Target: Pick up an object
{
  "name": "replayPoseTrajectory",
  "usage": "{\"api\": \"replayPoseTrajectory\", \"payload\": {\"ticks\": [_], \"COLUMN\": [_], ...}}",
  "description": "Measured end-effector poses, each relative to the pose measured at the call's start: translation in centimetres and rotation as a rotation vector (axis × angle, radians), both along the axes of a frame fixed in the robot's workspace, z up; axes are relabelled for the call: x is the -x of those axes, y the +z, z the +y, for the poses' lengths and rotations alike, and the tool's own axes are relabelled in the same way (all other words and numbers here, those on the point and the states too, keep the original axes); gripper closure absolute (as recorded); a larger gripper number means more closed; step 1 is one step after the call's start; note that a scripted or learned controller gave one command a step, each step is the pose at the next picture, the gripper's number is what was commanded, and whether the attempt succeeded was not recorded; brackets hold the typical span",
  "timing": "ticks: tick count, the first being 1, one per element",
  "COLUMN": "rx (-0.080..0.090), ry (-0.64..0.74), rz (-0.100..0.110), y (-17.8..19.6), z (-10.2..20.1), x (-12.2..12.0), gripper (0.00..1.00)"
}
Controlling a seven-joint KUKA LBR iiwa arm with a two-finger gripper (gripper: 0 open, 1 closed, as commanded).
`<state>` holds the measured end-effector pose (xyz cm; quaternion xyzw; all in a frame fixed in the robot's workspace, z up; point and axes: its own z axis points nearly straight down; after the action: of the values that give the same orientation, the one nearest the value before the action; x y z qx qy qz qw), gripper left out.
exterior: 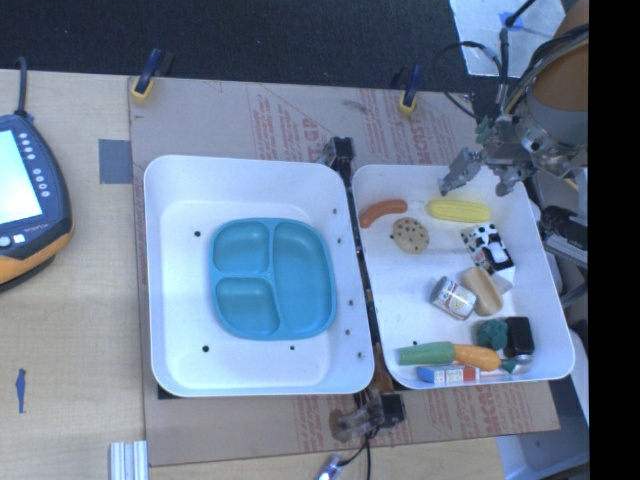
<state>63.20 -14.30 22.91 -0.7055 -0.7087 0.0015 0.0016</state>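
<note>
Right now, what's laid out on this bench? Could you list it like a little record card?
left bin: holds a blue divided plate
right bin: holds toy food and small items
far end of right bin: hot dog, cookie, corn cob
middle: black-and-white cow toy, small tin can
near end: carrot beside a green vegetable
gripper: open, above the bin's far right corner, holding nothing
left of bench: handheld control pad

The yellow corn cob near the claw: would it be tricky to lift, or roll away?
The corn cob looks rounded and lies on its side on the smooth right bin floor, so a nudge would probably roll it. It looks like a plastic toy, likely light and stiff. The gripper hangs just above it, holding nothing.
</note>
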Motion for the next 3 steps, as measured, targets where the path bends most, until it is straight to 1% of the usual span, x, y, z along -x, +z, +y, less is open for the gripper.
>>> {"api": "replayPoseTrajectory", "payload": {"ticks": [1, 2, 3], "rx": [0.001, -0.001, 0.001], "ry": [0.001, -0.002, 0.0], "rz": [0.002, 0.0, 0.001], "y": [-12.0, -3.7, -13.8], "z": [4.0, 5.1, 0.8], "x": [0.3, 6.1, 9.2], "gripper": [0.0, 0.0, 0.0]}}
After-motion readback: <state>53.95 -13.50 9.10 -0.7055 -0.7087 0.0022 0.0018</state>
